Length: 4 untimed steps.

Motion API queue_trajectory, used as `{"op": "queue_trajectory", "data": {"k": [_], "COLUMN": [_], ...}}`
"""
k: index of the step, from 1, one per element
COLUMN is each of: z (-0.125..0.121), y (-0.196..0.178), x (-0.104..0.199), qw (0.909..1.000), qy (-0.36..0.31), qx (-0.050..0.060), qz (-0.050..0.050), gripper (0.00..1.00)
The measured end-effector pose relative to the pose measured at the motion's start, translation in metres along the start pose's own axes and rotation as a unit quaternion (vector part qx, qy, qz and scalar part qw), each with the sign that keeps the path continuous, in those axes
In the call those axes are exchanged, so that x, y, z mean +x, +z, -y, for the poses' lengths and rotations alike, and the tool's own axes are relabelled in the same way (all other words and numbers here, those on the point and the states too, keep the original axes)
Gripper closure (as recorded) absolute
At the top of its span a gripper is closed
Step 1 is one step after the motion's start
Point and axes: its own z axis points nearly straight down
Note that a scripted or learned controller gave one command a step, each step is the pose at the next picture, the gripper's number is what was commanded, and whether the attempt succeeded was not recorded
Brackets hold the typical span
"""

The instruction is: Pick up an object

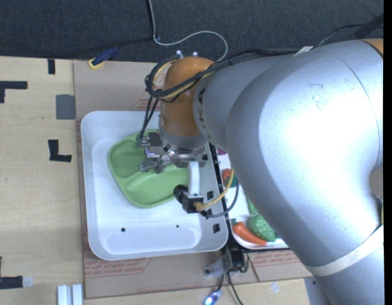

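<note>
While hanging over the green dish, the pincer's grip state is unclear.

Bulky grey arm, orange band above wrist (glossy), black cables looped across it.

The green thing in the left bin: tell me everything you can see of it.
The green object looks like a shallow plastic dish or tray with a raised rim, light green, smooth and slightly glossy. It lies flat on the floor of the left white bin, toward that bin's middle and far side. Its right part is hidden under the arm's wrist and gripper, which sits directly over it. Whether they touch it is unclear from this view. Nothing else in that bin touches it.
</note>
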Motion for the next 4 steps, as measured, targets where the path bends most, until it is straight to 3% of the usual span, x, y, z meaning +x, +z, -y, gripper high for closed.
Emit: {"op": "queue_trajectory", "data": {"k": [1,2,4], "z": [-0.034,-0.030,-0.030], "y": [-0.115,-0.117,-0.136], "x": [-0.025,-0.024,-0.022], "qw": [1.0000,1.0000,1.0000], "qy": [0.000,0.000,-0.002], "qx": [-0.005,0.001,0.003], "qz": [0.000,0.001,0.001], "gripper": [1.00,1.00,1.00]}}
